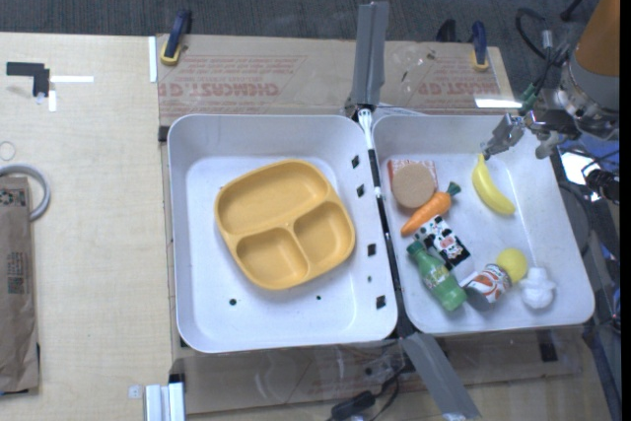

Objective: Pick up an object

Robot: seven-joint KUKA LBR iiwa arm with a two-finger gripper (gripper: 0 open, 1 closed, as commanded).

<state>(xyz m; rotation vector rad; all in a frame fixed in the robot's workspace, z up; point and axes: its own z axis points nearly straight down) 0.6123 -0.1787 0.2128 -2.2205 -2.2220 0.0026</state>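
Observation:
The right bin (pixel 567 242) holds a banana (pixel 491 188), a carrot (pixel 428 209), a round tan slice on a red-edged card (pixel 412 182), a black-and-white cow toy (pixel 440 240), a green bottle (pixel 437 277), an orange-and-white can (pixel 485 282), a yellow ball (pixel 511 262) and a white crumpled piece (pixel 537 287). My gripper (pixel 519 139) hangs over the bin's far right corner, just above and right of the banana. Its two fingers are spread apart with nothing between them.
A yellow sectioned plate (pixel 284 224) lies in the left bin (pixel 187 242). A grey divider post (pixel 370 54) rises between the bins at the back. Blue clamps (pixel 177 35) hold the cardboard behind. A brown paper bag (pixel 15 281) lies far left.

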